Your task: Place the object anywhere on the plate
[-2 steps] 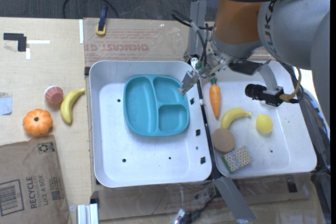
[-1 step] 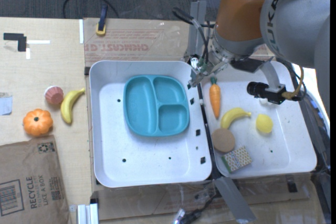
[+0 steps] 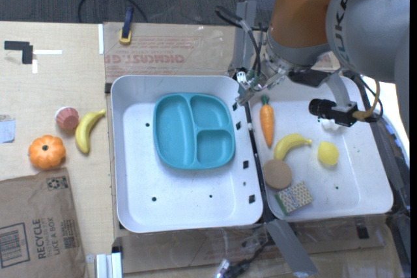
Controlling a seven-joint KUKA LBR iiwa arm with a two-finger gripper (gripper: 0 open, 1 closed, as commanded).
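Observation:
A teal divided plate lies in the left white bin, with nothing on it. In the right bin an orange carrot lies lengthwise, its green top pointing away. My gripper hangs over the wall between the two bins, just above and left of the carrot's green top. It sits close to the carrot, and no object shows in it. The grey and orange arm covers the far part of the right bin.
The right bin also holds a yellow banana, a lemon, a brown round piece and a checkered block. On the bench at left lie a small pumpkin, another banana and a pink item.

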